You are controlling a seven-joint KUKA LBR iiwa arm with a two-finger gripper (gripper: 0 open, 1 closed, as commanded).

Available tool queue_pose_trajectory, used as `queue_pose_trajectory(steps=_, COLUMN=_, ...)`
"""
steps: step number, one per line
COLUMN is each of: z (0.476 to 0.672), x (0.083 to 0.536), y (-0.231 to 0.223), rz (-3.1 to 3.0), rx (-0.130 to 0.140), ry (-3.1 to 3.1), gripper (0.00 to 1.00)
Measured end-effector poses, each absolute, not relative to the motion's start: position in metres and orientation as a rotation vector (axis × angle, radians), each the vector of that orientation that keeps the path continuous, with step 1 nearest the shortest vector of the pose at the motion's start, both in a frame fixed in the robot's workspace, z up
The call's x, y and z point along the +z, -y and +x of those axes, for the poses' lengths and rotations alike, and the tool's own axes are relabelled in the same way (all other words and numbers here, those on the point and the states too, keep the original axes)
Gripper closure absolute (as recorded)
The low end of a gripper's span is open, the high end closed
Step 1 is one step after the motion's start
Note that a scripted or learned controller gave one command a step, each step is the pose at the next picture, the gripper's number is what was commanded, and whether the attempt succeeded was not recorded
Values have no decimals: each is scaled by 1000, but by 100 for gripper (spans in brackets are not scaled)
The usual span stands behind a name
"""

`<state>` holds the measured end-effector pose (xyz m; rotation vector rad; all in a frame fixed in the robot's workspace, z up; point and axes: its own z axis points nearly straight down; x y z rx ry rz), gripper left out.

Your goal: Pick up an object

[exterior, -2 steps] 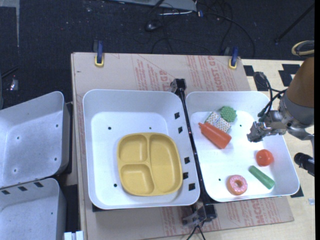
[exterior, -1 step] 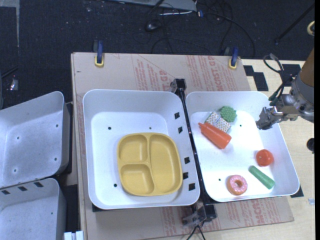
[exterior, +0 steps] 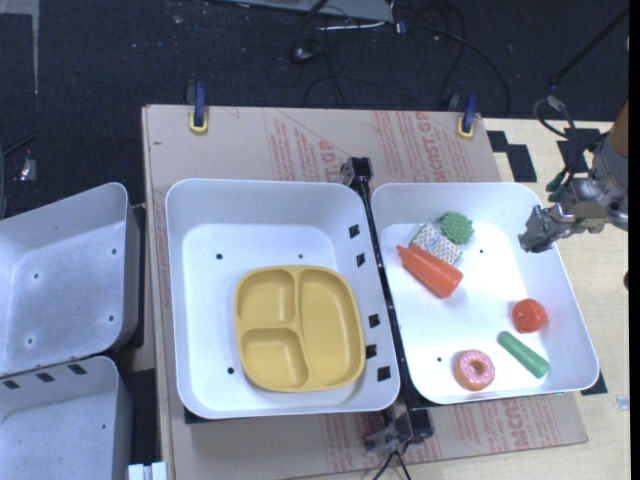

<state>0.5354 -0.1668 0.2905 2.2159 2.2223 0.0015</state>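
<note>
The end effector point(exterior: 537, 232) you see at the right side, above the upper right rim of the right bin point(exterior: 497, 200); it is dark and small here, and you cannot tell if it is spread or pressed together, and nothing is visible in it. The arm point(exterior: 605, 183) comes in from the right edge. In the right bin lie the things you may pick. A carrot point(exterior: 431, 270) lies tilted in the upper left part, with its thin end toward the divider between the bins. Just above it, touching or nearly touching, is a checkered block point(exterior: 436, 240), and a green ball point(exterior: 457, 227) sits against the block's upper right side. A tomato point(exterior: 529, 315) is at the right side, well apart from the carrot. Below it, near the lower right corner, a green cucumber point(exterior: 524, 354) lies at a slant. A donut point(exterior: 474, 369) with pink icing lies beside the cucumber, to its left, close to the front wall. The end effector is nearest to the tomato, but apart from it. The left bin point(exterior: 262, 208) holds a yellow tray point(exterior: 299, 328) with three compartments, lying flat in the lower middle. Both bins stand on the desk point(exterior: 270, 138), side by side. Two more white bins point(exterior: 60, 258) you see at the far left.
</note>
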Motion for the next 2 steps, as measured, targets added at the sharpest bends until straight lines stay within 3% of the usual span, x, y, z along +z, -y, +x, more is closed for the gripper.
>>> queue_pose_trajectory(steps=2, z=535, x=289, y=72, rz=2214, rx=0, ry=-2230, gripper=100)
